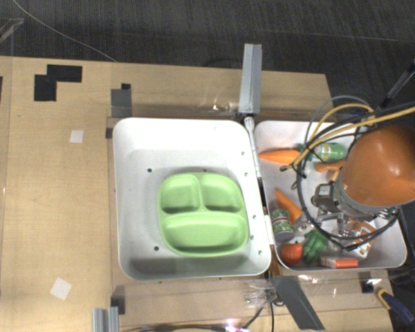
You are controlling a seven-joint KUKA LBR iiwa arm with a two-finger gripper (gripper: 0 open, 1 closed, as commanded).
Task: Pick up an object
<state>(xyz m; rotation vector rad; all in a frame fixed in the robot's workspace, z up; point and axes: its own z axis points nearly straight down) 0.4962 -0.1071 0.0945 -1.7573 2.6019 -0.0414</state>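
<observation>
Right shallow white bin [399,254]: near edge holds red tomato-like toy [291,253], green leafy toy [313,243], small red-white piece [337,261]; farther, two orange plastic carrots [286,203] [279,156], possibly a can [281,225]. Gripper [340,220] low among them, state unreadable. Left white bin [128,185]: one green three-compartment plastic tray [202,211].

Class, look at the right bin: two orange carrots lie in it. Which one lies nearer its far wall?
The longer carrot, lying crosswise near the far wall of the right bin. The shorter carrot lies slanted, closer to the bin's middle, above the can.
</observation>
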